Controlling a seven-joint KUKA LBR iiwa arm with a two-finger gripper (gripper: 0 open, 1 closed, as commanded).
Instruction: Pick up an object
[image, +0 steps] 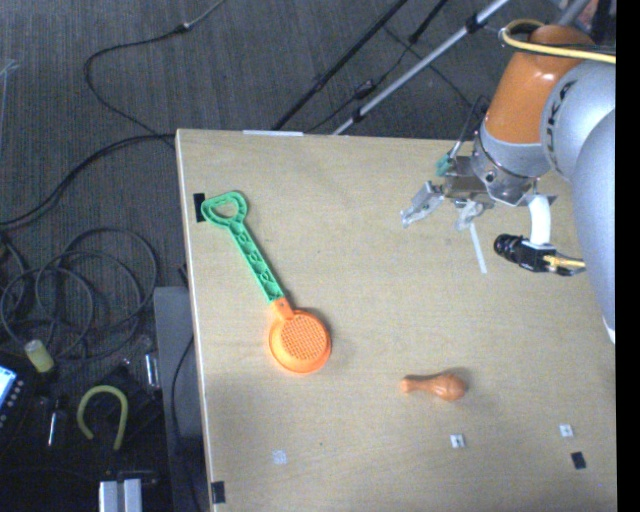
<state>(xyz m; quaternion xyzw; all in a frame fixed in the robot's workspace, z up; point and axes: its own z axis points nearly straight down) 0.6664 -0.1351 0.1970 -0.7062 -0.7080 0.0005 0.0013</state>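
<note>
One fixed camera overhead (slanted) facing the bench (400, 300).

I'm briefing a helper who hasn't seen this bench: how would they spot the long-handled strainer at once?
Start at the tan bench top and go to its left side, far from the grey and orange arm. The strainer lies flat there, slanting down toward the middle. Its green handle with a looped end and round orange mesh head set it apart from the small plain orange pear-shaped piece to its right.

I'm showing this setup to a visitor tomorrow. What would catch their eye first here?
Probably the strainer with its green handle and orange scoop, lying at the left of the tan board. Next, the arm's orange band at upper right, above the hand. A small orange drumstick-shaped toy lies near the bottom.
</note>
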